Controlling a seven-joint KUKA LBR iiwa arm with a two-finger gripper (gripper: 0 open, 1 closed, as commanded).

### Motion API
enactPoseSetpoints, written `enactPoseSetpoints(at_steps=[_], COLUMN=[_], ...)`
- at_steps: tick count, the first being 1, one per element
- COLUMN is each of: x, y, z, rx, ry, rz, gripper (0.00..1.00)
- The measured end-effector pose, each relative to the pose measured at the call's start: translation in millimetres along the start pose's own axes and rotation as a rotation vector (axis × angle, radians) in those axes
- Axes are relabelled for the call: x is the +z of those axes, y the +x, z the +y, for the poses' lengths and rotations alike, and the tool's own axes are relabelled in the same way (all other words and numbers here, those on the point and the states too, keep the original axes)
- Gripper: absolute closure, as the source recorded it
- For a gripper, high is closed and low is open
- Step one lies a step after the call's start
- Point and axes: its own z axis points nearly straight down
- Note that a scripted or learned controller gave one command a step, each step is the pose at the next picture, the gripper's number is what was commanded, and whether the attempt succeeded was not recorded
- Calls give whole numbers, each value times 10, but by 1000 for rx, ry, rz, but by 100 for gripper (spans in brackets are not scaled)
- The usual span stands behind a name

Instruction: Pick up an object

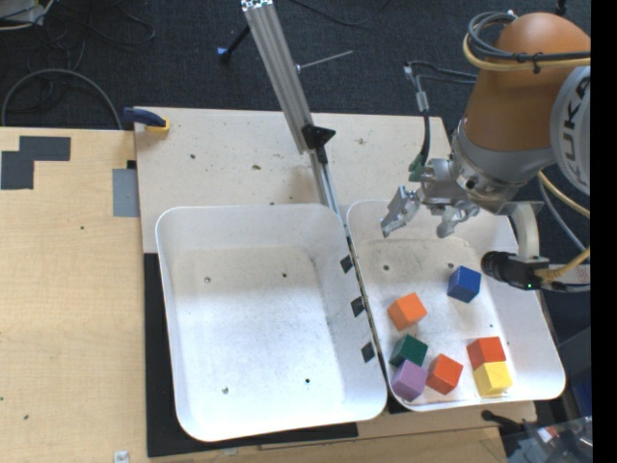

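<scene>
A pale wooden worktop (67, 287) carries two shallow white bins side by side; the left bin (260, 326) has only dark specks on its floor. The right bin (549, 374) sits against it. A slanted aluminium bar (284, 75) with a checkered tip runs down to the seam between them. A small blue and yellow clamp (147, 119) rests at the board's far left corner. Black cables (58, 85) loop over dark carpet beyond.
</scene>
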Motion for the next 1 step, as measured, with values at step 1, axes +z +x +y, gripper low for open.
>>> enactPoseSetpoints(at_steps=[1], x=[-1094], y=[-403], z=[-689], rx=[4], ry=[-18], rz=[-3], gripper=[0])
